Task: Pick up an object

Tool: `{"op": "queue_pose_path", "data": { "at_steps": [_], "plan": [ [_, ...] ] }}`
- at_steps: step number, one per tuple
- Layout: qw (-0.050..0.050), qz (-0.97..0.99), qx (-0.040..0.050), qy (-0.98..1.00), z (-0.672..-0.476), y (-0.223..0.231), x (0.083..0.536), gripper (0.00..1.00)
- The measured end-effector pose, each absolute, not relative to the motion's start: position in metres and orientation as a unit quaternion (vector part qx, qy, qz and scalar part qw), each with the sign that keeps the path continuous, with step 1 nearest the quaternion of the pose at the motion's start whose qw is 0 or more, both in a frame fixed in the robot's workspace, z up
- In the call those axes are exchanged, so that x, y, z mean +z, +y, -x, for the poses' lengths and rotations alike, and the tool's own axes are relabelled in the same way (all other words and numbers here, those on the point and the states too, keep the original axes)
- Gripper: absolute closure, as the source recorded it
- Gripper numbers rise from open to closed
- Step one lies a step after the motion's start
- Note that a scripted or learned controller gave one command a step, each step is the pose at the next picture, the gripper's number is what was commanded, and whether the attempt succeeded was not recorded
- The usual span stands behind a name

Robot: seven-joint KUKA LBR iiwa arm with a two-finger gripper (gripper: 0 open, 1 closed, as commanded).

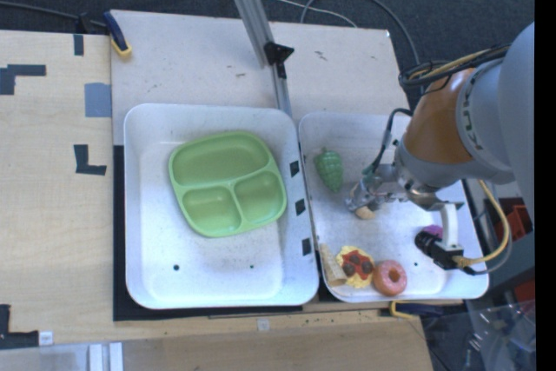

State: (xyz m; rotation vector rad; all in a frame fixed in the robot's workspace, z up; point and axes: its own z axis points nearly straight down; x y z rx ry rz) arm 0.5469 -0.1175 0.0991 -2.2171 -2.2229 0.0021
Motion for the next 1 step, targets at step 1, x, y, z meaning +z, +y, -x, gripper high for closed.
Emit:
{"op": "queue_pose_path", "data": {
  "at_steps": [1],
  "plan": [
    [-0.002, 0.706, -0.0013, -0.708, -0.5532, -0.1166, 0.161, 1.0]
  ]
}}
